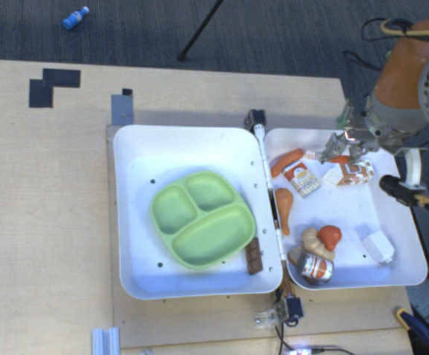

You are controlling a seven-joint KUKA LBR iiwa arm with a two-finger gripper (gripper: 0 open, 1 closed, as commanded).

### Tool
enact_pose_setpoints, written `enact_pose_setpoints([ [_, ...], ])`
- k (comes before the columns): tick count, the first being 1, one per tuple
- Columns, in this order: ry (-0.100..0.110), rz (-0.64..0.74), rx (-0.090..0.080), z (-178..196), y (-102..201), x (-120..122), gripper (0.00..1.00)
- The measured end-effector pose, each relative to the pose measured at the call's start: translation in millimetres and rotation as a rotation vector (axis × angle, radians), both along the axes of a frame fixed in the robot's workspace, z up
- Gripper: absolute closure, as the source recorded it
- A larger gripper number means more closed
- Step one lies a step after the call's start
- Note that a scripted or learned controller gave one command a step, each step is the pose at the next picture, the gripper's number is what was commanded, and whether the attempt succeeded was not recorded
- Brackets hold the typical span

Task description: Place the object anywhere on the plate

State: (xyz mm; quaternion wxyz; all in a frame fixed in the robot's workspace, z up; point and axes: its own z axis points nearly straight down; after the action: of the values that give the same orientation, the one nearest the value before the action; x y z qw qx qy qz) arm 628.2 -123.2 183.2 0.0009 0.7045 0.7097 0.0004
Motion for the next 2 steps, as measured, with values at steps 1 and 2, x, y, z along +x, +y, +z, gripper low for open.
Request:
enact_pose_setpoints([
  [1, 0.0, -0.001, 0.001, -27.9, 35.5, 12.6, 1.0],
  [2, 0.0, 0.0, 0.001, 1.7, 55.4, -11.7, 1.0],
])
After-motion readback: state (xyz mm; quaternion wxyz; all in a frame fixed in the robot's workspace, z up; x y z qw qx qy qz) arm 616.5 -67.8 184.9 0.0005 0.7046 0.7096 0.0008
